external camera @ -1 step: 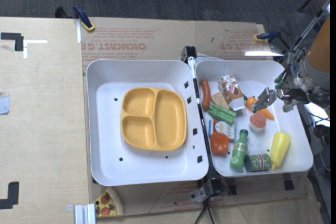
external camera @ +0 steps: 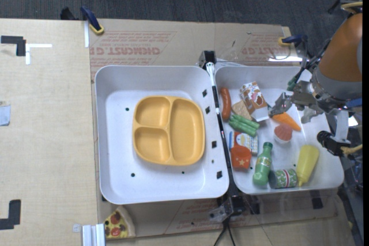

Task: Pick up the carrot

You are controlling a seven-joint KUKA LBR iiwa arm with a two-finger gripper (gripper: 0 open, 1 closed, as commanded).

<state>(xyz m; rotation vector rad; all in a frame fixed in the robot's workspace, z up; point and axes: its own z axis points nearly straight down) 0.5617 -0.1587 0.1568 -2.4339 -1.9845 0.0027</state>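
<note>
Just right of the snack packet [external camera: 252, 98] in the right bin [external camera: 331, 181], the claw [external camera: 294, 103] hovers spread wide over the carrot [external camera: 286, 120], and should descend straight, straddling its thick middle before squeezing.

Two bins [external camera: 109, 124], one tray [external camera: 169, 129], one carrot [external camera: 287, 120]

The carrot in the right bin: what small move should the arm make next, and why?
Probably a short descent. The gripper hovers at the carrot's upper left end, and nothing sits between its fingers. The carrot lies flat in the right bin, close to a pink round piece.
</note>
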